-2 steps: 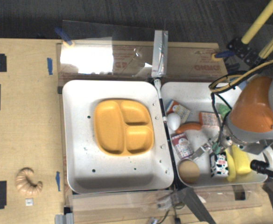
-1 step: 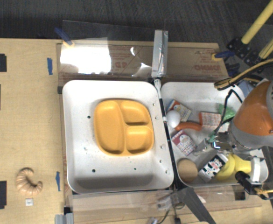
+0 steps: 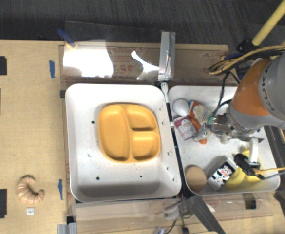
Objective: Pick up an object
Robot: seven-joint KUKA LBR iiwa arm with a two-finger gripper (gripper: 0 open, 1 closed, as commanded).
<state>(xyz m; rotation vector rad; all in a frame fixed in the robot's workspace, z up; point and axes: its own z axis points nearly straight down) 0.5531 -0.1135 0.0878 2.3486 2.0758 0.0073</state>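
Note:
The right bin (image 3: 269, 186) holds several items. A white egg-shaped object (image 3: 180, 106) lies at its far left, with a red and white packet (image 3: 185, 128) and an orange and white wrapper (image 3: 199, 114) beside it. At the near edge lie a brown round object (image 3: 196, 177), a small black and white box (image 3: 222, 174) and a yellow banana (image 3: 244, 177). My gripper (image 3: 228, 131) hangs over the middle of this bin, just right of the packets, under the grey wrist and the orange band (image 3: 249, 94). The arm hides the gripper's underside.
In the left bin (image 3: 79, 145) sits a yellow divided plate (image 3: 129, 132). A tan curled object (image 3: 30, 189) lies on the cardboard at the lower left. Cables (image 3: 235, 62) and a yellow pole (image 3: 276, 16) run behind the right bin.

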